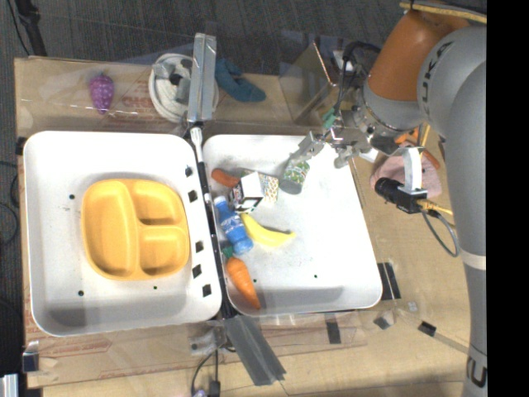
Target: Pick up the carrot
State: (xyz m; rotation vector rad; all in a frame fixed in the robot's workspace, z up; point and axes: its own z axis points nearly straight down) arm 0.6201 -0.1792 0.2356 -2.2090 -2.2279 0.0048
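Observation:
The orange carrot lies at the front left corner of the right bin, close to the divider between the two bins. My gripper hangs over the back part of that bin, reaching in from the right, far from the carrot. Right at the gripper's tip is a small grey can with a green label. Whether the can is held or just lies under the tip cannot be made out.
Between gripper and carrot lie a yellow banana, a blue bottle, a small black-and-white box and a reddish sausage-shaped piece. The left bin holds a yellow divided plate.

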